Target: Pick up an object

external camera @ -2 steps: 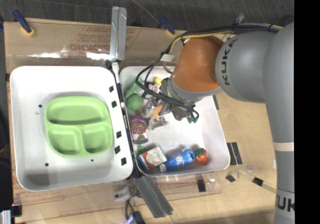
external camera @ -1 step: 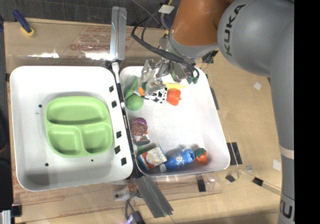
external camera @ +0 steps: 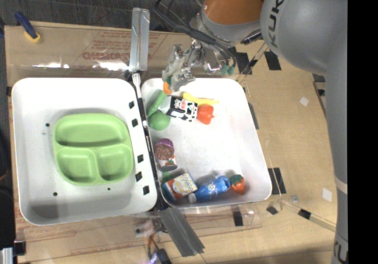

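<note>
My gripper [external camera: 179, 71] hangs over the back left corner of the right bin [external camera: 251, 139], its metal parts pointing down at the rim. Just below it lies a small orange piece [external camera: 168, 87]; whether the two touch I cannot make out. Close by in the bin are a yellow banana-like strip [external camera: 199, 99], a black and white carton [external camera: 183, 109], a red-orange fruit [external camera: 205, 114] and a green round fruit [external camera: 158, 120] against the left wall.
A purple round item [external camera: 164, 152] lies by the left wall. Along the right bin's front wall are a red-labelled pack [external camera: 180, 186] and a blue bottle [external camera: 211, 188]. The left bin [external camera: 23, 109] holds a green divided plate [external camera: 93, 147].
</note>
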Motion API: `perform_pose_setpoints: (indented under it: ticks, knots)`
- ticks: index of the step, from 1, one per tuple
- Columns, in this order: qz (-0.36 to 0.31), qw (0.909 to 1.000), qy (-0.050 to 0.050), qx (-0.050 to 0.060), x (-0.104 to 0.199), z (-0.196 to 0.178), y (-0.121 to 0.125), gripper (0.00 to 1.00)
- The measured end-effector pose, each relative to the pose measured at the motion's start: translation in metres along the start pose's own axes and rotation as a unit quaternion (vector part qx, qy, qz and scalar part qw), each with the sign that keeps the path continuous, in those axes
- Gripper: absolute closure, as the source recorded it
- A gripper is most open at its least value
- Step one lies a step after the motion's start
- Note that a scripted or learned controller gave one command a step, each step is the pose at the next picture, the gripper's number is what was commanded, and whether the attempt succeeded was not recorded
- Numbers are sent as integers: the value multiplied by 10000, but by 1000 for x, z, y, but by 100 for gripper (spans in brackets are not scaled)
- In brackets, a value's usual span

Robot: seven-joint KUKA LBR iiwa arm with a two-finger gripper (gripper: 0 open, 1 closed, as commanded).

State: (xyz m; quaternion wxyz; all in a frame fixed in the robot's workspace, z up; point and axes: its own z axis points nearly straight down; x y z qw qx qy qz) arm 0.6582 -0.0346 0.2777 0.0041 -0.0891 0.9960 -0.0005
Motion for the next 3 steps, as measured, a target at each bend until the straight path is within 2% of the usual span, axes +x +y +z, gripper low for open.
perform_pose_setpoints:
  ticks: [1,2,3]
  knots:
    - [1652,9863,14,5,-4,-52,22,100]
    - [1531,9882,49,-2,16,-17,48,100]
    - [3228,9465,26,11,17,-23,15,100]
